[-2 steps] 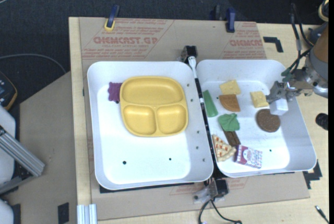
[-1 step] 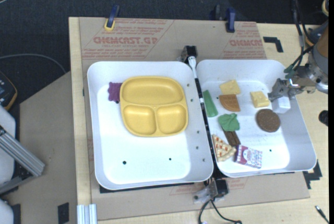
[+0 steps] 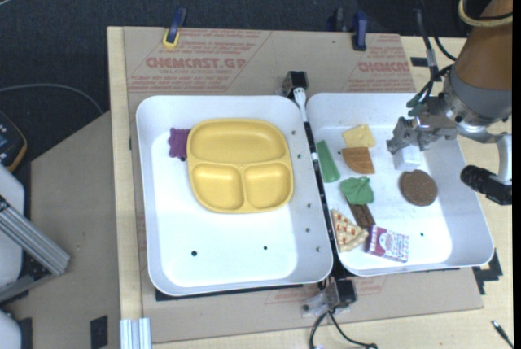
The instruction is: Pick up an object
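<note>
Here, tool (image 3: pixel 409 146) above right bin's (image 3: pixel 464 254) bare corner.

bench board (image 3: pixel 244 54) | red print "CHEMCAST GP" (repeated at right, partly hidden)

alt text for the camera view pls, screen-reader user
The gripper hangs over the right bin, just above a brown cookie, among toy food pieces. The left bin holds a yellow divided tray.
</note>
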`<state>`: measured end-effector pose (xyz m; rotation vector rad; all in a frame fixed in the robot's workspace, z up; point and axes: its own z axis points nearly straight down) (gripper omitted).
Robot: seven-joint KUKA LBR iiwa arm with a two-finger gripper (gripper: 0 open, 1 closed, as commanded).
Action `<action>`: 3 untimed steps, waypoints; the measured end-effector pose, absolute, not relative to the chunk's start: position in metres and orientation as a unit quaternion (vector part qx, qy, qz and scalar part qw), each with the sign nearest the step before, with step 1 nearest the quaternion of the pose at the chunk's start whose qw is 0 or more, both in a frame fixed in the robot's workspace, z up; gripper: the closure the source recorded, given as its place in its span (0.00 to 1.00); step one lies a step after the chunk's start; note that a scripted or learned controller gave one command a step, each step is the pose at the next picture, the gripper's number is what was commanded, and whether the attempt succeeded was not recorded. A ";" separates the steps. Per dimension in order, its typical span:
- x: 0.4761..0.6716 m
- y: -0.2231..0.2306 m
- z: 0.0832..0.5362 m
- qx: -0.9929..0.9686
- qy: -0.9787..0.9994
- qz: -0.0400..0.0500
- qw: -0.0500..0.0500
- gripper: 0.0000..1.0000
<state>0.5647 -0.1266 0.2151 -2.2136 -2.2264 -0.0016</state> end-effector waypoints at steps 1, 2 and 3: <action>0.581 -0.066 0.224 -0.704 -0.710 -0.002 -0.001 1.00; 0.602 -0.019 0.232 -0.705 -0.709 -0.002 -0.001 1.00; 0.615 0.032 0.217 -0.705 -0.709 -0.001 0.000 1.00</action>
